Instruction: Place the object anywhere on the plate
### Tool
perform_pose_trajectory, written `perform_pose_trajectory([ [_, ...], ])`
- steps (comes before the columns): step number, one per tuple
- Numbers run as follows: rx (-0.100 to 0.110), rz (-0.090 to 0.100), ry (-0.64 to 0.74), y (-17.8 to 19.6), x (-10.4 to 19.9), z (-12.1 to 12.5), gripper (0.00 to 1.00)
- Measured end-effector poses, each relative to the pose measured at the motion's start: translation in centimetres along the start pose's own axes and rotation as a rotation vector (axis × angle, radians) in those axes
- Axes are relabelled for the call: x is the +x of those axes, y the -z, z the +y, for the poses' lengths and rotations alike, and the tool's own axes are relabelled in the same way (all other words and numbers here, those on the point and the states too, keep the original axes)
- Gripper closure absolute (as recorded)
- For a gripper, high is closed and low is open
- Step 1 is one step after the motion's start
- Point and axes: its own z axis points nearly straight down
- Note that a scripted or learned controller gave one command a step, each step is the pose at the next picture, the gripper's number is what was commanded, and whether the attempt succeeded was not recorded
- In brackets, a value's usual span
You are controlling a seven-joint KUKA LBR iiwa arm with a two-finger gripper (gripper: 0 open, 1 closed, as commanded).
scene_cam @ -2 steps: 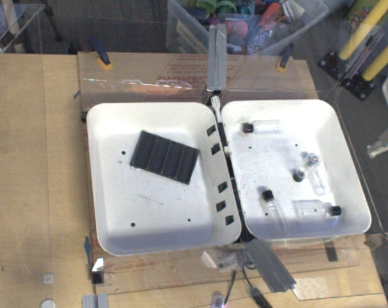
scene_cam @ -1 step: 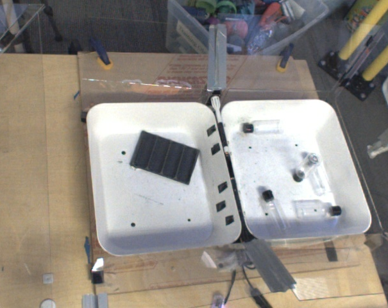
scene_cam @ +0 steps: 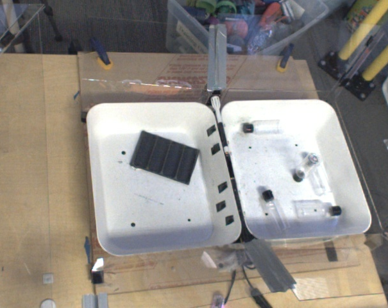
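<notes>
A dark grey ribbed rectangular plate (scene_cam: 165,157) lies flat in the left white bin (scene_cam: 104,230), a little above the bin's middle and turned slightly clockwise. Several small clear vials with black caps are scattered in the right white bin (scene_cam: 347,172). One vial (scene_cam: 261,128) lies near the back wall, another (scene_cam: 307,165) sits right of centre, a third (scene_cam: 270,205) stands near the front left, and one more (scene_cam: 317,208) lies at the front right. Nothing rests on the plate.
A row of black tabs (scene_cam: 220,172) runs along the seam between the bins. An upright metal bar (scene_cam: 217,56) stands behind the seam. A clear tub of colourful toys (scene_cam: 245,5) sits at the back, and yellow tubes (scene_cam: 373,18) lean at the top right.
</notes>
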Motion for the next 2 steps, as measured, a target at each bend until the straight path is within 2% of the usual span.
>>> perform_pose_trajectory([
  [1, 0.0, 0.0, 0.0, 0.0, 0.0, 0.0, 0.0],
  [2, 0.0, 0.0, 0.0, 0.0, 0.0, 0.0, 0.0],
])
